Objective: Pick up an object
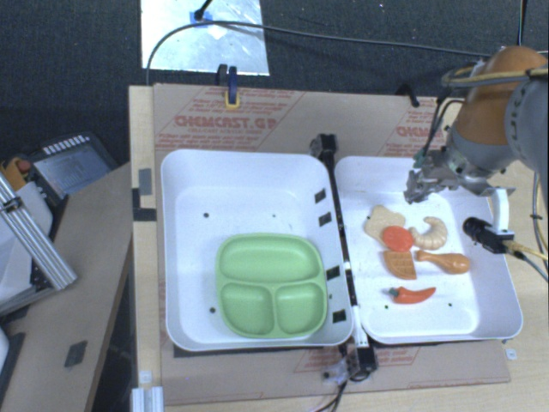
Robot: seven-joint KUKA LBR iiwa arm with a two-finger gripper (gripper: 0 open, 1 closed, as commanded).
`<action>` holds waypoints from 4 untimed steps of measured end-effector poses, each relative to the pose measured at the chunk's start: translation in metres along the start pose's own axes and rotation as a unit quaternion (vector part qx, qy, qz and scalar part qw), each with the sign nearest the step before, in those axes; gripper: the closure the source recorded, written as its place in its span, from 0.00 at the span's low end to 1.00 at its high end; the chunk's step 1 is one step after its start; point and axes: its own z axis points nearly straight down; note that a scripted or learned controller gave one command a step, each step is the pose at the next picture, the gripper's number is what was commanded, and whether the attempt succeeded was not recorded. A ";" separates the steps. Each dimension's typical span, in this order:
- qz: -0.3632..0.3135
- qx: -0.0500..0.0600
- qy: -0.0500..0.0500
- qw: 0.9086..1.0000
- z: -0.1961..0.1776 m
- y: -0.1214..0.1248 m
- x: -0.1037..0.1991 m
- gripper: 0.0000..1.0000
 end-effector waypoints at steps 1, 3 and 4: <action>0.001 0.000 0.000 1.000 -0.046 -0.004 -0.002 1.00; -0.002 0.002 0.001 1.000 -0.096 0.004 0.045 1.00; -0.002 0.002 0.001 1.000 -0.093 0.009 0.093 1.00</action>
